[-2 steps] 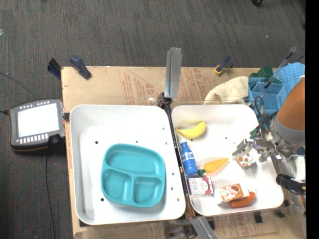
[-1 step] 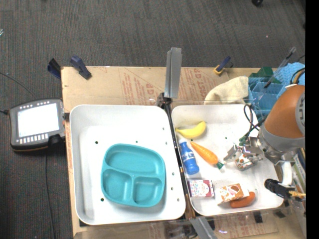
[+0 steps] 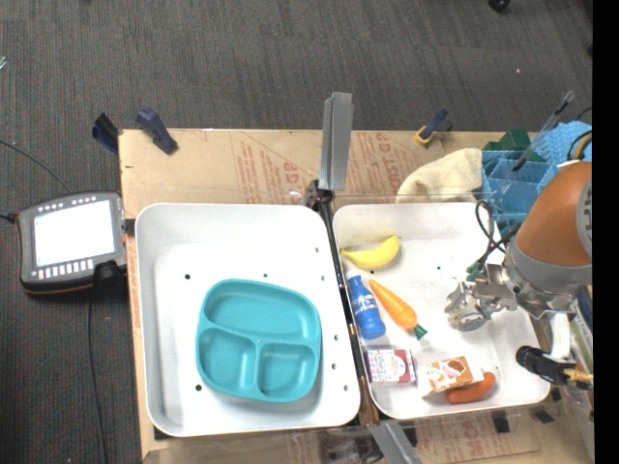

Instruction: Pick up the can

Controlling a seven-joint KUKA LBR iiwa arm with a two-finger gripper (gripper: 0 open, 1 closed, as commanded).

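On the bench stand two white bins side by side. Largest is the left bin point(image 3: 160, 259), carrying a teal tray point(image 3: 259, 340) with three compartments near its middle. Next, the right bin point(image 3: 435, 222) carries a banana point(image 3: 373, 252) at its far left corner, a blue bottle point(image 3: 365, 306) along its left edge with a carrot point(image 3: 396, 304) just beside it, and a small pink carton point(image 3: 390, 365), an orange carton point(image 3: 446, 374) and a red sausage point(image 3: 474, 388) along its near edge. Over that bin's right edge reaches the arm point(image 3: 553, 230). At its tip, the gripper point(image 3: 471, 307) sits around the silvery can point(image 3: 466, 309); whether it clamps it I cannot tell. Judged step: grasping. Next would be a firm closing, then a straight lift.
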